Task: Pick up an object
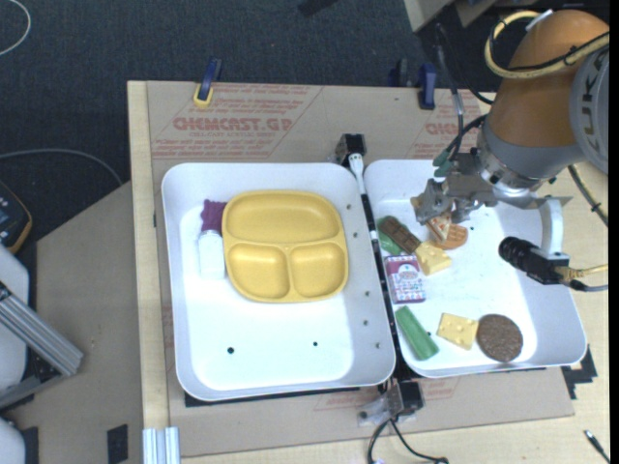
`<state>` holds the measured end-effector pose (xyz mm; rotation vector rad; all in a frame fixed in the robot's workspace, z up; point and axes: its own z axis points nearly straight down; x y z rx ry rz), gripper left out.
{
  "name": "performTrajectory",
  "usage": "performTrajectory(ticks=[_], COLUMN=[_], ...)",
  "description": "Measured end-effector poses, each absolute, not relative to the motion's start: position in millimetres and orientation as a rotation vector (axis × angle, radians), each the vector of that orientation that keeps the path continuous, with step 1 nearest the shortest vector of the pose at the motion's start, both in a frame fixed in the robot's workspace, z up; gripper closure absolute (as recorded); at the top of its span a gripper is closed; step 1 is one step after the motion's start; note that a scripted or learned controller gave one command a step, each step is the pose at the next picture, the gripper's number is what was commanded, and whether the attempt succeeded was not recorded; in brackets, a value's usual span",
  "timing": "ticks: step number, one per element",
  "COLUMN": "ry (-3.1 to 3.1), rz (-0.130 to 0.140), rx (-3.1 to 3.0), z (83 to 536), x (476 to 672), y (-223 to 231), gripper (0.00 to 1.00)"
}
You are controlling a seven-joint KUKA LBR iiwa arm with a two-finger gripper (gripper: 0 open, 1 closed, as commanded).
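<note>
- Two white bins sit side by side on the bench: the left bin (193,356) and the right bin (551,356).
- The left bin holds a yellow divided tray (285,243), with a purple item (212,215) and a white item (209,254) just beside the tray's left edge.
- The gripper (440,204) hangs over the right bin's upper part, directly above an orange waffle-like piece (450,230). Jaw opening: cannot be determined; no object is visible between the jaws.
- Candidate objects in the right bin: brown bar (397,233), cheese wedge (432,258), pink carton (405,278), green stick (416,332), yellow cheese slice (457,330), brown round patty (499,337).
</note>
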<state>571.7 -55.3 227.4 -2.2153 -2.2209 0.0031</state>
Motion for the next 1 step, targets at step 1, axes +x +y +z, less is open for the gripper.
performTrajectory(ticks=[1], ry=[-2.218], rz=[0.004], rx=[-2.22], z=[216.2], x=[561.9], y=[-55.2], gripper=[1.0])
